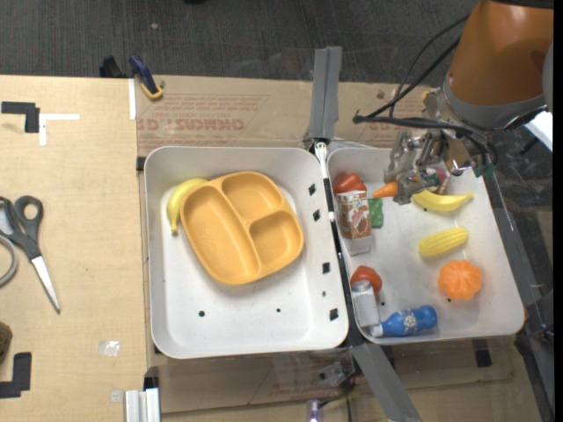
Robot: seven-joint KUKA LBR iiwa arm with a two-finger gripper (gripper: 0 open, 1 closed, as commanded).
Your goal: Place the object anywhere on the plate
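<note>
Grey and orange, the arm point(506, 42) enters at the scene's two o'clock and carries its gripper point(422, 170) low over the far edge of the right bin point(501, 310); whether it is spread or pinched together cannot be told from this slant, and nothing is seen held in it. Just beside the gripper, toward four o'clock, lies a yellow banana point(442, 201), long axis running roughly nine to three o'clock; toward eight o'clock is a small carrot point(385, 190). Which item the task intends cannot be settled, though the banana is the nearest candidate. Farther out lie a corn cob point(443, 241), an orange point(461, 280), a brown carton point(354, 216) against the near-left wall, and a blue bottle point(406, 322) at six o'clock. The orange plate point(239, 227), three-compartment, sits in the left bin point(237, 323), toward nine o'clock from the gripper and well apart, across the raised divider walls where the bins meet. A second banana point(180, 200) rests touching the plate's far-left rim. Judged from this layout, any transfer must clear those walls; the plate's compartments offer open room
</note>
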